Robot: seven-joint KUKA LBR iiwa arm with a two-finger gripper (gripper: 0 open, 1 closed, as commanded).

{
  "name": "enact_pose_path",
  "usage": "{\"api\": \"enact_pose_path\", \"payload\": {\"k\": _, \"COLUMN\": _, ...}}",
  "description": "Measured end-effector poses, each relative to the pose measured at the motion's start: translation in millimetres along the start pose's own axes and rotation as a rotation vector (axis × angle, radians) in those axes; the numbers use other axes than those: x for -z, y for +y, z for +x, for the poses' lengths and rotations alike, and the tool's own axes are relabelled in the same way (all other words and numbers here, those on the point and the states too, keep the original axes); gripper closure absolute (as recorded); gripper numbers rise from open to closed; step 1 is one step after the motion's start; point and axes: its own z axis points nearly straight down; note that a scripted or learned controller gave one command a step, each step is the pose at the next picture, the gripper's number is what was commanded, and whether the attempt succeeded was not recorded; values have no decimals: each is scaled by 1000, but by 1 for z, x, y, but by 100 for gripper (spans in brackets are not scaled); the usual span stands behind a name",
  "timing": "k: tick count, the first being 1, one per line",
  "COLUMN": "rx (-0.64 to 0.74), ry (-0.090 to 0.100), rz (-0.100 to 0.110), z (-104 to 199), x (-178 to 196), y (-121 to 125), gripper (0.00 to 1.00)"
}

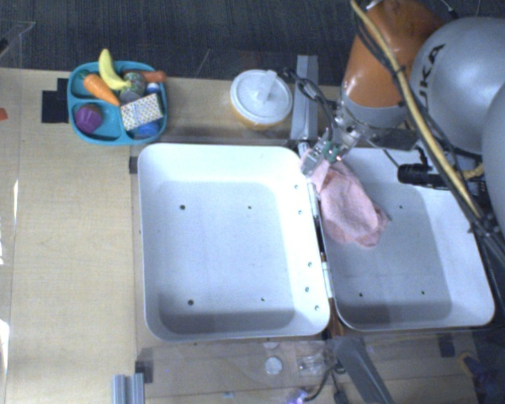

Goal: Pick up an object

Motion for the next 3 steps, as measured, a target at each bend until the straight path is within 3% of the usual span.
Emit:
{"api": "enact_pose_path", "payload": {"k": 1, "rx": 0, "ry": 0, "rz": 0, "z": 0, "x": 0, "y": 0, "gripper": 0}}
{"api": "enact_pose_path", "payload": {"k": 2, "rx": 53, "ry": 1, "rz": 3, "z": -16, "x": 43, "y": -20, "gripper": 0}}
{"api": "enact_pose_path", "payload": {"k": 3, "rx": -117, "ry": 4, "rz": 6, "z": -10, "x": -12, "y": -69, "gripper": 0}}
